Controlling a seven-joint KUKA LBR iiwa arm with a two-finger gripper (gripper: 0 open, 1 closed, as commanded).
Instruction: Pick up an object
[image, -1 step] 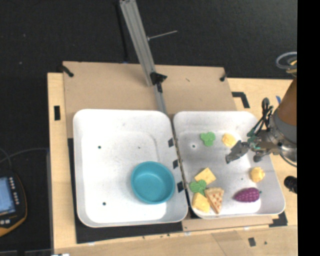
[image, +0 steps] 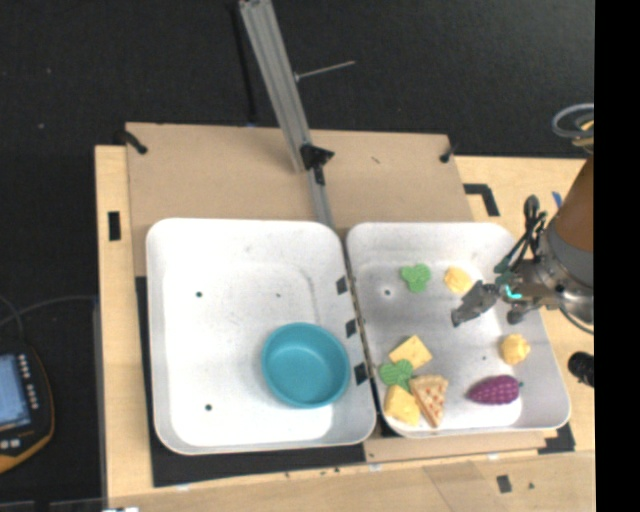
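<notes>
Objects for the picking lie scattered in the right bin (image: 470, 240), toward the lower right of the frame; a green leafy piece (image: 415, 276) and a small yellow lump (image: 458, 280) sit near its upper middle, just apart from each other; a yellow wedge (image: 410, 352) lies lower, with a second green piece (image: 396, 373) touching its lower left edge; below those, a yellow block (image: 402, 405) and a waffle-patterned triangle (image: 431, 398) rest side by side at the bin's bottom rim; a purple grape cluster (image: 494, 390) lies to their right, and a round yellow piece (image: 515, 349) sits above it near the right wall; my pincer (image: 492, 303) hangs over the right middle of this bin, between the yellow lump and the round yellow piece, its fingers (image: 468, 310) spread apart with nothing between them; the left bin (image: 200, 260) holds a blue bowl (image: 305, 363) upright near its lower right corner; both bins rest on the table (image: 290, 150); a grey metal post (image: 280, 85) slants across the upper middle of the frame.
</notes>
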